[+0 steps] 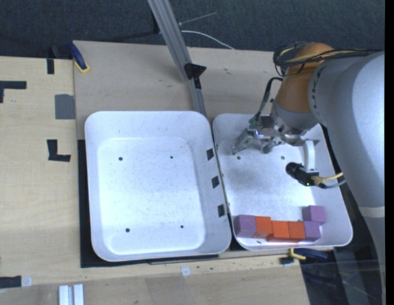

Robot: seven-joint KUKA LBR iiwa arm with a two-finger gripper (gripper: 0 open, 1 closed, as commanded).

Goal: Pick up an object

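The grey two-finger gripper (248, 142) hangs over the right white bin (244, 176), fingers apart, holding nothing. Along the bin's near edge, a left-right row: three purple blocks (246, 224), two orange blocks (287, 230).

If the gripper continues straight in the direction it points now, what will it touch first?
The gripper points down and left over the right bin. It would probably meet that bin's bare floor first, near the left wall. The blocks lie well off this line. Depth is unclear.
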